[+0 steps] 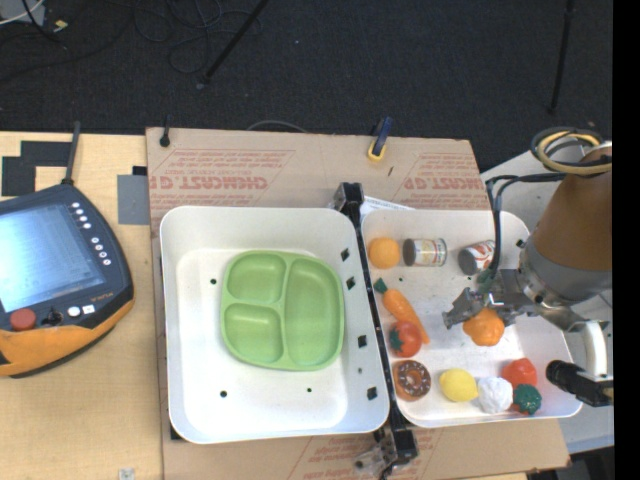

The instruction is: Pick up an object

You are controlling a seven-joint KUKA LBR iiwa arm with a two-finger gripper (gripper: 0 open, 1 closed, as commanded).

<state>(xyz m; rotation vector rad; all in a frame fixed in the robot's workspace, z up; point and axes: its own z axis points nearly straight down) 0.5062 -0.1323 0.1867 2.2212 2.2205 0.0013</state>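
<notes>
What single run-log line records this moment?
gripper over right white bin | at small orange toy fruit | grasp unconfirmed | green divided plate left bin

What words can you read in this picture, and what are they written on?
Red print on the cardboard sheet, left half: upside down and too blurred to read surely.
Red print on the same cardboard, right half: partly covered, unreadable.
Label on the small can: too small to read.
Screen of the handheld controller: text too blurred.

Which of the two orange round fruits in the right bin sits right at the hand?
The orange fruit mid-bin on the right side, directly under the hand. The other orange fruit lies far off by the divider, beside the small jar.
</notes>
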